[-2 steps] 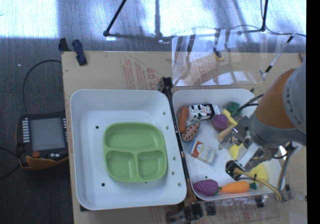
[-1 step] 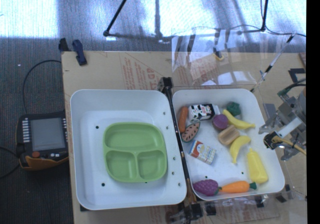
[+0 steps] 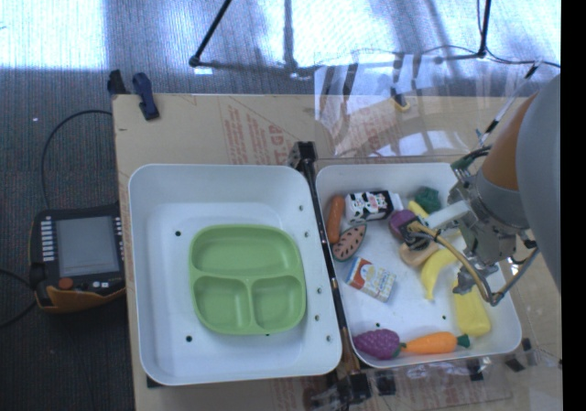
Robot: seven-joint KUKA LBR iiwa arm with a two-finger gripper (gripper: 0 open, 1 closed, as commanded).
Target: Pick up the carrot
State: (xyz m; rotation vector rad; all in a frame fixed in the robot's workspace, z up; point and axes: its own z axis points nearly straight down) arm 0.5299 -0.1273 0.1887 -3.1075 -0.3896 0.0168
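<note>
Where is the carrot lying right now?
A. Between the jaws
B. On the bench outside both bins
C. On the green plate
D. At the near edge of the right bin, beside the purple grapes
D: the carrot lies along the right bin's near edge, next to the grapes.

I see an orange carrot [image 3: 429, 343] with a green tip, beside a purple grape bunch [image 3: 377, 342]. The plate [image 3: 247, 277] is pale green in a white bin [image 3: 165, 217]. A banana [image 3: 434, 272] is yellow, the milk carton [image 3: 369, 206] black-and-white patched. My arm [image 3: 531, 162] is grey with an orange band, the table [image 3: 229, 125] tan.
</note>
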